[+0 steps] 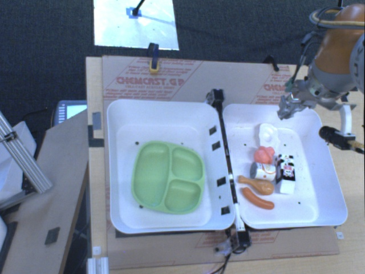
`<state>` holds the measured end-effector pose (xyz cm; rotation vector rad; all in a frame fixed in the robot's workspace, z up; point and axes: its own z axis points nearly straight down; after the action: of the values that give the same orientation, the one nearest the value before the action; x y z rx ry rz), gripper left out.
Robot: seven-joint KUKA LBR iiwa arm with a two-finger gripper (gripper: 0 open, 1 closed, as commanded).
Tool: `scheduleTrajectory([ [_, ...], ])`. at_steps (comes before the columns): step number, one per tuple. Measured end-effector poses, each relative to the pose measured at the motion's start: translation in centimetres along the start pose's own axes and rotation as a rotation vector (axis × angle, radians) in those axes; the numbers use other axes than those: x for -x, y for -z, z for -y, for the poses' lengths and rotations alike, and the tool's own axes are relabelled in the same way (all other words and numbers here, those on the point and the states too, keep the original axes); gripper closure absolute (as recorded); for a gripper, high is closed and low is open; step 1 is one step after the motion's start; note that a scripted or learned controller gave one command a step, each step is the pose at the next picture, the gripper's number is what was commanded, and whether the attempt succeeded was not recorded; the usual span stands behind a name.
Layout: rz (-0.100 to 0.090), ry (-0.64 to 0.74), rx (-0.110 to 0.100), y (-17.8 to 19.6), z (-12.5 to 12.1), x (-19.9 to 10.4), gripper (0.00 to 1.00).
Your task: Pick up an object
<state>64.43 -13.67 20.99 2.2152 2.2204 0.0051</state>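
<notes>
Toward the right bin's (328, 207) middle sits a tight cluster of toy food: a white piece (267, 133) at the back, a pink one (264, 154) just in front of it, a small black-and-white carton (286, 174) to the right, then a tan drumstick-like piece (256, 183) and an orange sausage (258, 198) nearest the front. Any of them could serve as the pick. They lie touching or nearly so, prob. just tumbled together, which would make a clean grab harder; the sausage at the cluster's edge looks the most open.

The gripper (287, 108) hangs over the bin's back-right corner, apart from the pile and above it w/ nothing between its tips. Too small and dark to tell how wide it's spread.

The left bin (122, 119) holds a green divided plate (168, 177), flat. Both bins rest on a cardboard sheet (171, 79) atop a wooden bench (94, 73), w/ dark carpet (45, 33) behind
</notes>
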Motion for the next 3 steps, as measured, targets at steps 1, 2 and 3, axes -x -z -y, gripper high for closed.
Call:
scheduleTrajectory([
  [1,0.000,0.002,0.000,5.2,0.6,-0.7,1.00],
  [2,-0.001,0.004,-0.006,3.8,2.3,-6.1,1.00],
  [3,-0.002,0.006,-0.005,4.3,4.2,-11.5,1.00],
])
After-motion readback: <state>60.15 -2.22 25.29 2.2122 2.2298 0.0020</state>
